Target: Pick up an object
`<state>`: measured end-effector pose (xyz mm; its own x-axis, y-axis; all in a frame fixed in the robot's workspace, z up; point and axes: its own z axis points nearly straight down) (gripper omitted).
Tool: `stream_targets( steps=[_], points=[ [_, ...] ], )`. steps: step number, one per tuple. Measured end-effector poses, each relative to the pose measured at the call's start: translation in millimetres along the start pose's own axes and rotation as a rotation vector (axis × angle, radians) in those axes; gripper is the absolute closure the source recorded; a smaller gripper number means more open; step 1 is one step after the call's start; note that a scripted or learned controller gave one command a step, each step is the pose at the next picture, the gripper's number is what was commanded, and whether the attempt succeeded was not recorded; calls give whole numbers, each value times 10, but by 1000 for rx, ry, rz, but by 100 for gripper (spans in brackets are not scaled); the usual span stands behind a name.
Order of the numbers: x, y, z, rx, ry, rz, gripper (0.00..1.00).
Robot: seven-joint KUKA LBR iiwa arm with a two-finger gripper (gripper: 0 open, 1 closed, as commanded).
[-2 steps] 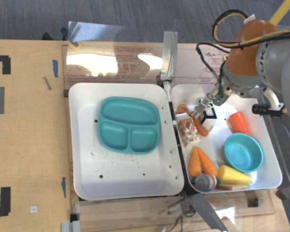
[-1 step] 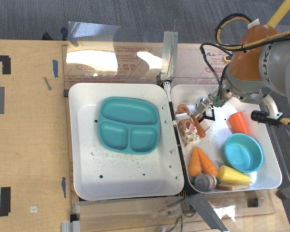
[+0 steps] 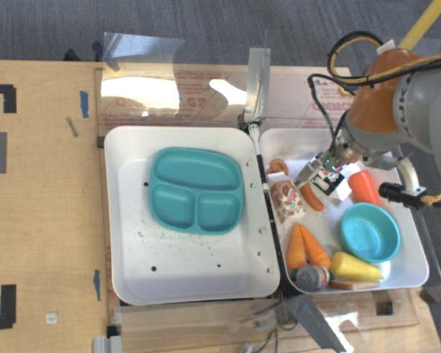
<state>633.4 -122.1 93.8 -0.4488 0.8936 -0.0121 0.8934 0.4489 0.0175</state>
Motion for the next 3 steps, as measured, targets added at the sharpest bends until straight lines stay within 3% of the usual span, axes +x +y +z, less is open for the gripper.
stream_targets(
  steps=[1, 2, 3],
  points=[
    [128, -464, -15, -3, -2, 240, 0],
    [106, -430, -168, -14, -9, 237, 100],
    [455, 21, -1629, 5, 4, 270, 100]
  ],
)
